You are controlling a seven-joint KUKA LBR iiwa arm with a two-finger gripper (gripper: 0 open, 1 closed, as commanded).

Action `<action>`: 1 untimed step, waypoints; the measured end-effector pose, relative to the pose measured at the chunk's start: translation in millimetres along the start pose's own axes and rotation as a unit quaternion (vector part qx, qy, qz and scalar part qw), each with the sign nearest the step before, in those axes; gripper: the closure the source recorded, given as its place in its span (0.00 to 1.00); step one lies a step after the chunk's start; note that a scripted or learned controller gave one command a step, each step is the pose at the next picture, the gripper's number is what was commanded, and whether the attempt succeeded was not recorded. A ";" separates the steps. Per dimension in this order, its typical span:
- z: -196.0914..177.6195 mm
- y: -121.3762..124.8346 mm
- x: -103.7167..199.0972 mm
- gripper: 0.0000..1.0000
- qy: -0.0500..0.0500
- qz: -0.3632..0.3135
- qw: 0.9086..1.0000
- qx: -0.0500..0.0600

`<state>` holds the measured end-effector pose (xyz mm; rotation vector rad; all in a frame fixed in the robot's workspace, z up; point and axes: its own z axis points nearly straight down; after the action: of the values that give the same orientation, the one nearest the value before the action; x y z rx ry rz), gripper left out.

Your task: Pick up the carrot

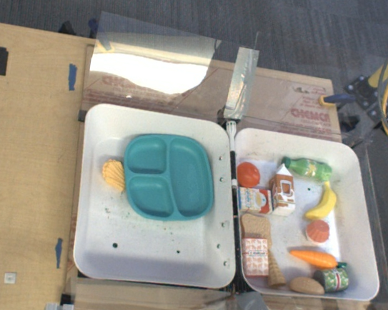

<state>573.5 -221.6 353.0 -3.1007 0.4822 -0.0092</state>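
While claw unseen, state untellable, carrot [313,258] lies right bin [366,212], near front.

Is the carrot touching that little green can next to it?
Touching, it seems: the camera view shows the carrot's right tip meeting the green can with no gap visible.

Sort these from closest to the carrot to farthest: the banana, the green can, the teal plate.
1. Green can, right beside the carrot, at the right bin's near corner.
2. Banana, farther up the same bin.
3. Teal plate, over in the left bin.
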 end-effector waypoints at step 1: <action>62.3 17.1 -51.5 1.00 -0.004 -0.050 0.999 0.001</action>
<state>519.7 -222.1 290.4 -3.1187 0.3275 0.0040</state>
